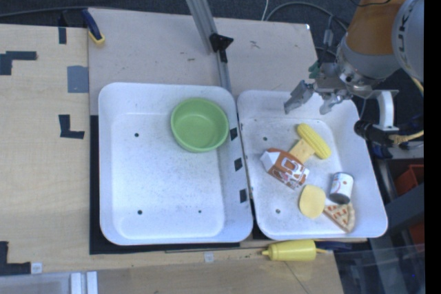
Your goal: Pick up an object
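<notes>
My gripper (315,98) hangs over the far edge of the right bin (265,217), open, with nothing between its two grey fingers. Below it in that bin lie a yellow corn cob (313,139), an orange and white carton (284,168), a yellow round piece (311,202), a small grey can (340,186) and a waffle-like wedge (341,216). The corn cob is the closest of these, a short way in front of the fingers. A green bowl (200,124) sits at the far right of the left bin (124,217).
A yellow bottle (292,251) lies on the bench just in front of the right bin. A grey pole (196,0) slants up from between the bins at the back. Cables loop behind the right bin. A blue and yellow clamp (93,27) sits far left.
</notes>
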